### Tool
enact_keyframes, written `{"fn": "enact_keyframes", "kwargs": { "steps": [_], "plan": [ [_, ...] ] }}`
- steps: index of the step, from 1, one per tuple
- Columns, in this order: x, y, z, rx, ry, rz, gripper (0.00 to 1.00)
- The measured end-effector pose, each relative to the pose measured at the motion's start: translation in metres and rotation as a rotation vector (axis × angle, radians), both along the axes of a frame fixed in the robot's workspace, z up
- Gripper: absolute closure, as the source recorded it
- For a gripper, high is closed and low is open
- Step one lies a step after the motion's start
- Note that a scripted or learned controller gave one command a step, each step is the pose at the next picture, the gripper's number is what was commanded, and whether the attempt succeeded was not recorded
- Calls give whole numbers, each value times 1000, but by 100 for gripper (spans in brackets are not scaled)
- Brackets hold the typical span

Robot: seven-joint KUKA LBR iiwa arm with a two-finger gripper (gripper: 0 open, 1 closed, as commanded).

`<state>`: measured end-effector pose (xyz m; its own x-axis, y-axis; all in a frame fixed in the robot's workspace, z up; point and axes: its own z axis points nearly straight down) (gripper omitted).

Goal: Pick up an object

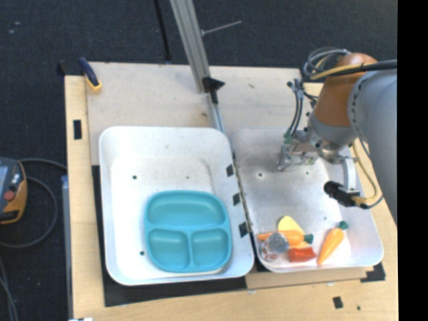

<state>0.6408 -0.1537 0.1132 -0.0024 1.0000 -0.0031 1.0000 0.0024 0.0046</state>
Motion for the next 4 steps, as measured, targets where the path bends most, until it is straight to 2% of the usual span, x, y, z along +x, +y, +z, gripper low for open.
{"fn": "enact_keyframes", "kwargs": {
  "steps": [1, 3, 4],
  "plan": [
    [7, -6, 62, 1, -2, 1, 100],
    [-7, -15, 164, 1, -1, -2, 100],
    [-6, -16, 188, 2, 0, 0, 100]
  ]
}}
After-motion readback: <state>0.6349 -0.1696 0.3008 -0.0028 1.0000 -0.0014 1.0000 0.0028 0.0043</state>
